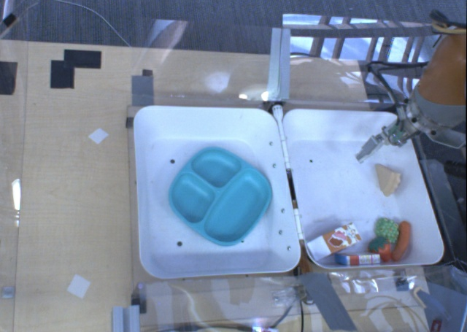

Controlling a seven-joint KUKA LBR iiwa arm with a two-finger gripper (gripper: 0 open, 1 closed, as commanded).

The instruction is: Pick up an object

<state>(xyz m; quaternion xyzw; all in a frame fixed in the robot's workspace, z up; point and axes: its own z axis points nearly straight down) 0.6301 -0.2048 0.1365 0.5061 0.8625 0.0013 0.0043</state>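
My gripper (367, 150) hangs over the upper right part of the right bin (321, 192), reaching in from the right, with nothing visibly between its fingers. A pale wedge of cheese (388, 179) lies just below and to the right of it. Along the bin's front edge lie a small orange-and-white carton (341, 238), a red-and-blue tube (358, 258), a green broccoli piece (387, 230) and an orange sausage-like piece (401, 241).
The left bin (157, 250) holds a blue three-compartment plate (220, 195). A metal divider post (277, 68) stands at the back between the bins. The arm's orange band (444, 75) is at the far right.
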